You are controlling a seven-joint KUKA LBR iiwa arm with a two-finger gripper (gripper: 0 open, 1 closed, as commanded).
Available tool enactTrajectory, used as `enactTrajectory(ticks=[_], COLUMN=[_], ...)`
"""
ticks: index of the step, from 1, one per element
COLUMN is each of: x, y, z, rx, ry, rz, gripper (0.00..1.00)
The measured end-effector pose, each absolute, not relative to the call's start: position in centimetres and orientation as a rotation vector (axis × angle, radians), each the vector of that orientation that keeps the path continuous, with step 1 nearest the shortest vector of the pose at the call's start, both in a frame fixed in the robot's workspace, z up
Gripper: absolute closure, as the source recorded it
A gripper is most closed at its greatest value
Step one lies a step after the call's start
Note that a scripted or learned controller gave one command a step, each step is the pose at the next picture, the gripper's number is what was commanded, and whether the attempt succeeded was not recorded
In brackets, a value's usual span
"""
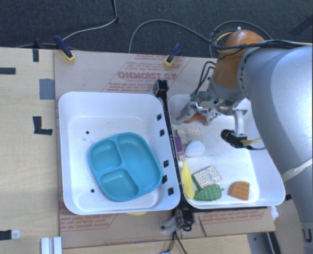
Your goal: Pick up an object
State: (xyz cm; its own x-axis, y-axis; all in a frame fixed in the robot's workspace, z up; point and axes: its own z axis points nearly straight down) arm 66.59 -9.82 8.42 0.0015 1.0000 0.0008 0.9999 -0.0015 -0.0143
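From the one camera above the bench we count two shallow white plastic bins side by side, the left bin and the right bin. We take the black divider between them as our landmark. Left of it lies one light-blue plastic tray with three compartments, alone in its bin. Just right of the divider we count six small things: one patterned cloth square, one white ball, one yellow banana-shaped toy, one checked flat packet, one green knobbly toy and — farthest from the divider — one orange waffle-like piece.

The grey arm's gripper sits over the right bin's far end, near the divider; we cannot tell how its fingers stand. On the brown board beyond the bins, red print reads "CHEMCAST".
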Motion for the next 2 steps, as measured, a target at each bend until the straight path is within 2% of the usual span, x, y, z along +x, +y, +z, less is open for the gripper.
enactTrajectory(ticks=[2], x=[66.59], y=[-9.78], z=[8.42], rx=[-2.217], ry=[-2.213], rz=[0.016], gripper=[0.0])
